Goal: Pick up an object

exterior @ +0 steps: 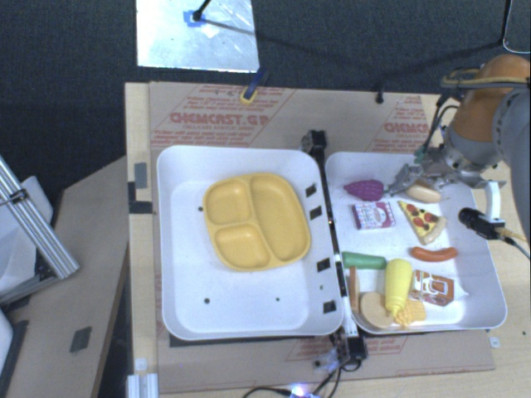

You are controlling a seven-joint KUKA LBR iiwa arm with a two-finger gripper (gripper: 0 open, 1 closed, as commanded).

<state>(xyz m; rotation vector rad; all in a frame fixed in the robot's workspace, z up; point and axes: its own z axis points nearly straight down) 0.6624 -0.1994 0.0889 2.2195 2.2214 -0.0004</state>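
The right bin [498, 305] holds several toy foods: a purple piece [363, 190], a pink packet [373, 215], a pizza slice [421, 220], a red sausage [433, 254], a beige roll [424, 193], a green piece [363, 260], a yellow corn cob [399, 288], a small carton [434, 288] and a tan round [372, 310]. My gripper [419, 177] hovers at the bin's far side, just above the beige roll and right of the purple piece. It is open with nothing between its fingers.
A yellow three-part plate [255, 220] lies in the left bin [178, 305]. The divider with black clips [325, 222] runs between the bins. A shiny sheet [197, 23] lies beyond the bench.
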